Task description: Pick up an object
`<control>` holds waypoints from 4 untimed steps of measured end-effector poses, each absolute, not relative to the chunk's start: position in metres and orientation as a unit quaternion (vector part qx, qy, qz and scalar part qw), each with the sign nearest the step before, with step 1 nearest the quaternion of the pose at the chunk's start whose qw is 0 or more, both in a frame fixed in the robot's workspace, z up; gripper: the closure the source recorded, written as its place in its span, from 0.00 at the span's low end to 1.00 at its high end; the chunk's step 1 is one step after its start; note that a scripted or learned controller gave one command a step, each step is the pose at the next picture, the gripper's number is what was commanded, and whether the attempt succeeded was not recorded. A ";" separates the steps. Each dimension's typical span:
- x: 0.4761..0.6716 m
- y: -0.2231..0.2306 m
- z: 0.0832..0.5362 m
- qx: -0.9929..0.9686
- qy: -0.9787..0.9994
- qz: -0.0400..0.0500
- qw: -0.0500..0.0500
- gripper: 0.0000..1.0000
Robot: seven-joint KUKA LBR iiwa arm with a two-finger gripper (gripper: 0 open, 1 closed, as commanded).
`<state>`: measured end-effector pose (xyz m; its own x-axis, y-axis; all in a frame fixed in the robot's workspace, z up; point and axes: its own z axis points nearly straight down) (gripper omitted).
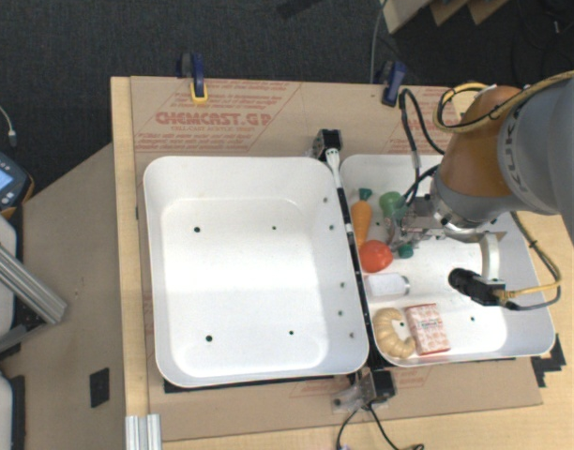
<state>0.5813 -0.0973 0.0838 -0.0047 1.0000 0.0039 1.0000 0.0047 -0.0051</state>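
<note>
Arm low over the right bin [512,345], gripper [406,234] down among toy food by the divider.

The nearest target, a red tomato-like piece [375,255], lies just beside an orange carrot [361,219]; it looks light, smooth and round, likely slippery, so a grasp across its middle seems best. Whether the tool is clenched or released cannot be told, since the wrist hides it. The green piece [391,201] is partly covered.

We see a thick grey arm [548,148] with an orange band [475,153], and black cables looping at two o'clock.
</note>
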 end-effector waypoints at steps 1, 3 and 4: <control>0.583 -0.102 0.095 -0.707 -0.707 0.000 0.000 1.00; 0.552 -0.035 0.190 -0.705 -0.710 -0.003 -0.002 1.00; 0.552 -0.039 0.195 -0.707 -0.708 -0.001 -0.001 1.00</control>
<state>0.5517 -0.0392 0.1950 -0.0013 1.0000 -0.0004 1.0000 0.0013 0.0032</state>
